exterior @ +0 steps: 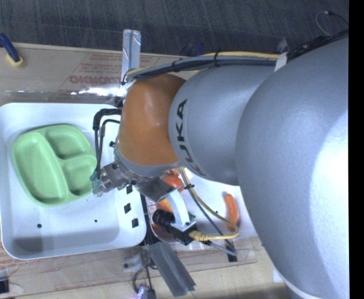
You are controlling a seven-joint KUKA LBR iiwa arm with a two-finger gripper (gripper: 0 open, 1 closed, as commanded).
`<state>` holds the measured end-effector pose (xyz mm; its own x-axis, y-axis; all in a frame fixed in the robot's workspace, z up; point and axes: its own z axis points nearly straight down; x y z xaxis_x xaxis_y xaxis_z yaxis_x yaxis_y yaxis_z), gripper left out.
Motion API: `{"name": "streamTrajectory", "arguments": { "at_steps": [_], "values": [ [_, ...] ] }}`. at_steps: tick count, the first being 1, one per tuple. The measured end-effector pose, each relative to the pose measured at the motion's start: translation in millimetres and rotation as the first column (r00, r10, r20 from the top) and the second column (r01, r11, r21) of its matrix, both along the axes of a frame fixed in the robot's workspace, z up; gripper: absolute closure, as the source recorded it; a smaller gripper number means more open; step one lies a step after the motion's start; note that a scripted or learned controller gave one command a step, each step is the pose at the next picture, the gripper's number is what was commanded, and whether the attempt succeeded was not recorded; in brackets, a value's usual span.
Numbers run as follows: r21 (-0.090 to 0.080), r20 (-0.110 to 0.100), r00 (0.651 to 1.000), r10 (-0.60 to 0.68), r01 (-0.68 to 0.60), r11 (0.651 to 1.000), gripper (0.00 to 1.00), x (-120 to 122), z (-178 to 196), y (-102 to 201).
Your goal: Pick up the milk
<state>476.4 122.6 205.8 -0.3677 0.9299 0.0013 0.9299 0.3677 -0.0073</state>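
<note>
Left to right: your tabletop (38,67) shows as a brown strip along the top and left of frame, with a blue clip (9,48) lying near its top-left corner.

The left bin (7,185) has a rounded white rim clear all round on its left and lower sides. A green divided tray (51,162) sits in its upper half, tilted, three compartments up. The bin floor below the tray is bare white, so that's your open room; the tray's right edge is tight against the arm.

The hand (99,184) sits right at the tray's right edge, over the divide between the bins. You can't tell from this angle whether it is spread or pinched; the wrist blocks it.

The arm (231,123) comes in from the right, the orange band (147,123) pointing down and left, with the grey body covering most of the right bin (132,226). Cables loop under the wrist.

In the right bin, orange items (231,207) peek out beside the arm. You can't make out the milk.
</note>
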Motion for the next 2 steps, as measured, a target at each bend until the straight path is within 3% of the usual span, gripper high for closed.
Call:
{"name": "streamTrajectory", "arguments": {
  "at_steps": [1, 2],
  "values": [
    [0.0, 0.002, 0.995, 0.102, -0.102, 0.995, 1.0, -0.6, 46.3, 63.7],
    [0.001, 0.002, 0.98, 0.197, -0.197, 0.98, 1.0, 0.2, 9.2, 8.4]
  ]
}}
